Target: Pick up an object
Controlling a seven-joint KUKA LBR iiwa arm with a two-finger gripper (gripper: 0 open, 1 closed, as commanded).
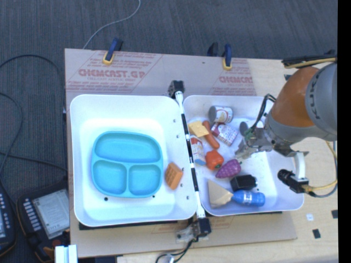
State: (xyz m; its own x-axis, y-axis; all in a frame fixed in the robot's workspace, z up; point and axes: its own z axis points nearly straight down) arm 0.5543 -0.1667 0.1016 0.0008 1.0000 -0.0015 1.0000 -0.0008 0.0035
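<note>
Nearest the lens, lower right: blue bottle [248, 199] and tan wedge [218, 194] in the right bin [285, 201]. Gripper [249, 146] hovers just right of the purple grapes [228, 169]; finger state cannot be told. Judged approach step; next needs descent onto one item. Left bin [82, 201] holds blue tray [127, 163] and orange piece [173, 175].

Right bin [285, 201] crowded with toys, left bin [123, 106] seemingly open around blue tray [127, 163]
</note>
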